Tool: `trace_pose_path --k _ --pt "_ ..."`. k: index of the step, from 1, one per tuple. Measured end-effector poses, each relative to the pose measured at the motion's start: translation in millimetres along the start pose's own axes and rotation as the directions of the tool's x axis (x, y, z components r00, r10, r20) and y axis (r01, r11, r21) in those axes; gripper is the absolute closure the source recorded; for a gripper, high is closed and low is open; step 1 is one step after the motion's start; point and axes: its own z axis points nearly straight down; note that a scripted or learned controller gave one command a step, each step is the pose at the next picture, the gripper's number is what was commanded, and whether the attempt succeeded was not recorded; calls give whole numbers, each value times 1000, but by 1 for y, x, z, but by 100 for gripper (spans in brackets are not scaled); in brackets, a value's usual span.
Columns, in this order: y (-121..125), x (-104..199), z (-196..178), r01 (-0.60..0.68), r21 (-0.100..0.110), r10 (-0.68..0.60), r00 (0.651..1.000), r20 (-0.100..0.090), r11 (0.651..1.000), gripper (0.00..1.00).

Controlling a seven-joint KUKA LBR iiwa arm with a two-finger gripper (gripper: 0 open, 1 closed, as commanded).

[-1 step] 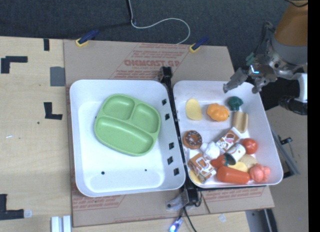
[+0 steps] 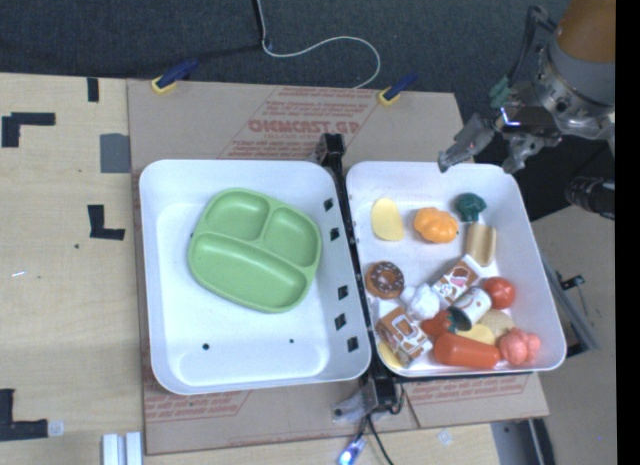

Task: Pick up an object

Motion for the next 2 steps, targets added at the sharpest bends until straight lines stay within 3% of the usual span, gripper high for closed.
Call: trace_pose_path --k 1,2 --pt "1 -4 -2 -5 11 5 1000 2 1000 100" --pt "-55 -32 -30 -12 8 12 1000 3 1000 100"
